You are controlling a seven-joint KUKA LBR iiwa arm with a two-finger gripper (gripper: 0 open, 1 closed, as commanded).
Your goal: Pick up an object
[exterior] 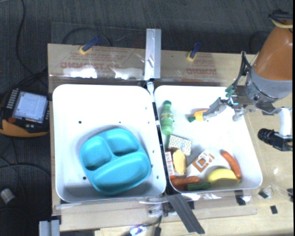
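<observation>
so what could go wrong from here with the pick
The gripper is over the right bin with a small yellow and green piece at its tip; whether it is truly held is unclear, so it may drop. The other toys, the banana, sausage and green bottle, are crowded against the bin walls, so a grasp there could hit a wall or nudge neighbours.

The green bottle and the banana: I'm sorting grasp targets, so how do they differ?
The green bottle is green and straight; the banana is yellow and curved. The bottle lies lengthwise along the bin's left wall; the banana lies crosswise by the near edge. The bottle lies alone; the banana sits among other items. Both share the right bin.
</observation>
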